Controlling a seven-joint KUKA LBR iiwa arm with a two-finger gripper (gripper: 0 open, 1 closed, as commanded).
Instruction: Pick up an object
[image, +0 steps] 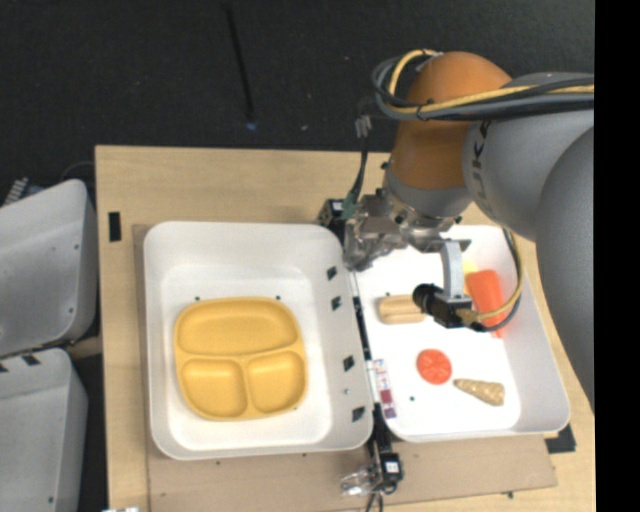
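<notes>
Lying near the claw (372, 240), whose grip I cannot tell, is a tan cylinder (398, 310).

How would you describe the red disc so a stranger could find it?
Find the right bin, the one under the arm. In its lower half lies the red disc, just left of a tan cone. It is the only round, red thing there.

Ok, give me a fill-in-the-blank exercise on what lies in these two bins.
1. The yellow divided plate has ____ compartments.
2. The disc beside the tan cone is coloured ____.
3. The wooden cylinder lies in the bin on the view's ____ side.

Missing words: three; red; right.
</notes>
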